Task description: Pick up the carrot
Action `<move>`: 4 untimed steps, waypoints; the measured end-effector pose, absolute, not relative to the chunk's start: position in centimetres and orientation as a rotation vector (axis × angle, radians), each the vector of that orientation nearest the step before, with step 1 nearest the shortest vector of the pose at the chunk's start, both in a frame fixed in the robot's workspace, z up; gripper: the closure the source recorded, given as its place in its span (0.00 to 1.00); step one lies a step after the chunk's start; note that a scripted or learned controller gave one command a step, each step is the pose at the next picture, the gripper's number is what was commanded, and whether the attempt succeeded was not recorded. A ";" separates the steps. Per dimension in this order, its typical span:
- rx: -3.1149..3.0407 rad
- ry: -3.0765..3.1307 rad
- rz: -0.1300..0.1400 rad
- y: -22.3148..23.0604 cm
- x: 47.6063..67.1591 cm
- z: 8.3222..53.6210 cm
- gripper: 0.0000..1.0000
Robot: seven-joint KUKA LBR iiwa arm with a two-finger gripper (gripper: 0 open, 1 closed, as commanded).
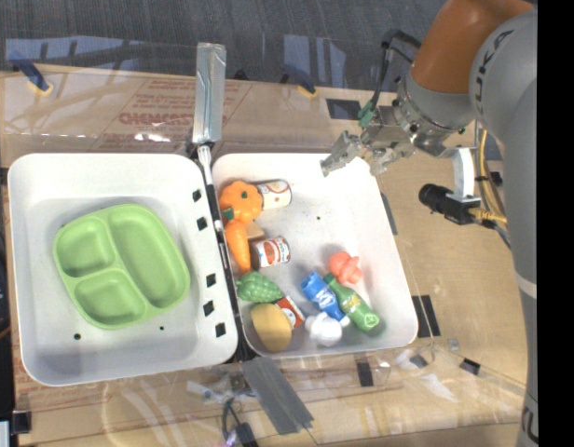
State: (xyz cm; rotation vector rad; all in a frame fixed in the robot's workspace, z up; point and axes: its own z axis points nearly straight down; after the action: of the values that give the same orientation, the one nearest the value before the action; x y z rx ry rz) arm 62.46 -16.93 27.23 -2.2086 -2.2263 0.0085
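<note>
Nearest the camera, a round tan potato-like toy (271,327) sits at the front of the shallow white right-hand bin (385,214), well away from the jaws (348,152), which hover apart and empty over that bin's far rim. Below and to the left of them, against the divider wall, lies the short orange plastic carrot (238,246), wedged between a round orange pumpkin-like toy (240,200) and a small red-labelled can (271,251). It looks light, stiff and smooth, probably slippery, so I would pinch across its mid-body.
</note>
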 end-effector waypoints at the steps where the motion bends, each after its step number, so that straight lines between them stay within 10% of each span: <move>1: -2.228 -2.204 0.011 -6.2 60.3 18.8 0.00; 2: -2.219 -2.219 0.007 -0.3 61.8 19.0 0.00; 4: -1.868 -2.517 0.008 -2.0 58.7 18.9 0.00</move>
State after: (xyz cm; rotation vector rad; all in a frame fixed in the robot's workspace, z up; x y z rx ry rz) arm 58.73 -2.02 18.89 -1.8676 -2.5170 0.0083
